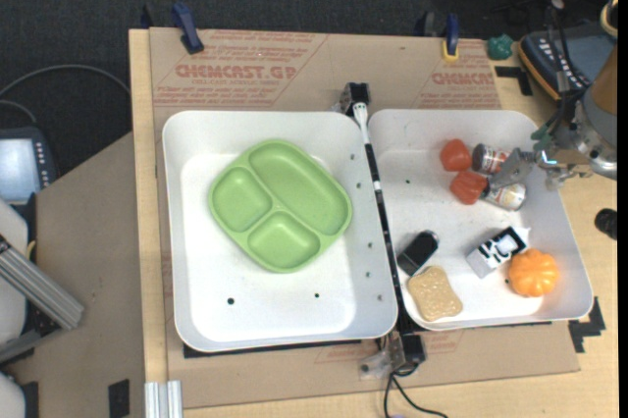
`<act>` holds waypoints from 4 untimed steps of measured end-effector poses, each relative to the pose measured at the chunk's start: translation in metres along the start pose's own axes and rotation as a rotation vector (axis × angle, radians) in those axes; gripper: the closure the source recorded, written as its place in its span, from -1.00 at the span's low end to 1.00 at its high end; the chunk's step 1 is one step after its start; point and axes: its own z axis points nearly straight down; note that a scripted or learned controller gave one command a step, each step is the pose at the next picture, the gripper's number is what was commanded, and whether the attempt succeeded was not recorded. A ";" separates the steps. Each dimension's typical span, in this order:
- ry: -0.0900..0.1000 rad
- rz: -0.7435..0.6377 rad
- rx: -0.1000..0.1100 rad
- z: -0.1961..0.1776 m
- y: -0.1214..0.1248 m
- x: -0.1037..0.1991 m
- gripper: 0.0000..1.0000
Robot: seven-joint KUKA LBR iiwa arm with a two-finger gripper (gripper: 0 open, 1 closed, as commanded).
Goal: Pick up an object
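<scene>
poised at the right bin's (579,249) far edge, gripper (520,169) low beside a small bottle (505,196) and red pieces (469,187), finger state impossible to tell; likely mid-approach, needing a final descent and squeeze.
</scene>
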 end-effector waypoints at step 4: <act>-0.002 -0.006 -0.008 0.081 0.072 0.017 1.00</act>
